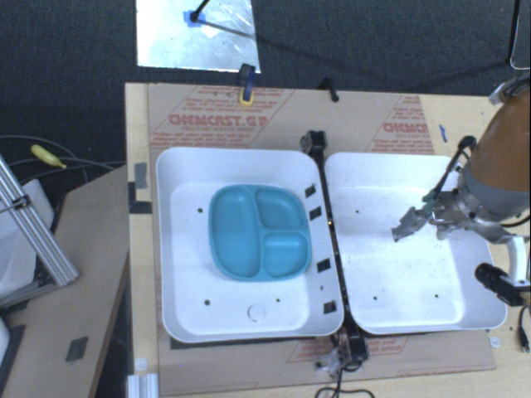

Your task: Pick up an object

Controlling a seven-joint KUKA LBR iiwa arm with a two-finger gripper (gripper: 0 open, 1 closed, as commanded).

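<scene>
At the 9 o'clock edge of the scene a metal frame rail slants down across a grey side table, with a small yellow item lying on the dark floor just above it. Toward 11 o'clock a shiny silver sheet sits on the dark carpet beyond the bench. The bench itself is covered by brown printed board, and a yellow-and-blue clamp grips its far edge near 12 o'clock.

The left bin lies left of centre. A blue divided plate — three compartments, resting flat — lies in the middle of it, well clear of the walls. A small round clear disc sits on the bin floor at the plate's 6 o'clock, apart from it.

A row of black clips runs down the seam where the two bins meet.

The right bin lies right of centre. The gripper hangs over its middle at about 3 o'clock of the scene, pointing left, well apart from the plate. Whether its jaws are apart or together — I cannot tell from this slant. Behind it the arm shows its orange band at the right edge.
</scene>
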